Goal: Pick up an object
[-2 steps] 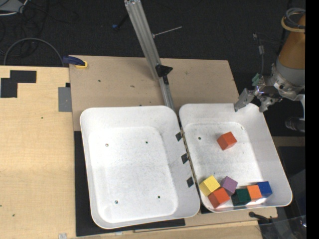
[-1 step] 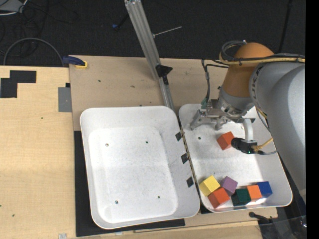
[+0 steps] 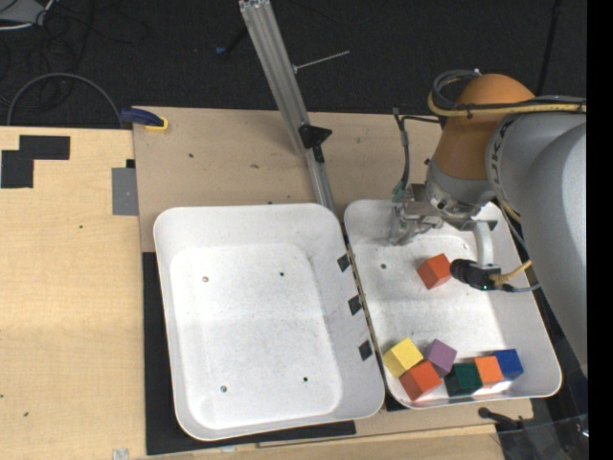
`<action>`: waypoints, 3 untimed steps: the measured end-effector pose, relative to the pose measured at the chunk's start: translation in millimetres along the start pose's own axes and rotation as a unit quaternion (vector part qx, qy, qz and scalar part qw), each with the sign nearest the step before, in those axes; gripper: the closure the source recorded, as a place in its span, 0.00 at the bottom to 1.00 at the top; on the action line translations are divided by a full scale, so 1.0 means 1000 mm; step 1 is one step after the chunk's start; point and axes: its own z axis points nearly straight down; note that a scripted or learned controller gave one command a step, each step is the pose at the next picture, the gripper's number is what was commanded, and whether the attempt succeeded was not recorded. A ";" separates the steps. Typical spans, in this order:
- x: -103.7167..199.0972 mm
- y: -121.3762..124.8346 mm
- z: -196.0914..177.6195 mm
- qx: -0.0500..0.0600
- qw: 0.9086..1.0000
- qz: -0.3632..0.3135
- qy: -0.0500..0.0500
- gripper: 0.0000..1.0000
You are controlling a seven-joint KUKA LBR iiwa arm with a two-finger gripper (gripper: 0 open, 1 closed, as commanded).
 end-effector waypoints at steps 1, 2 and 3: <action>0.032 -0.029 -0.119 -0.005 1.000 -0.001 0.000 1.00; 0.023 -0.073 -0.322 -0.005 1.000 -0.001 -0.001 1.00; 0.026 -0.073 -0.326 0.000 1.000 -0.007 -0.001 1.00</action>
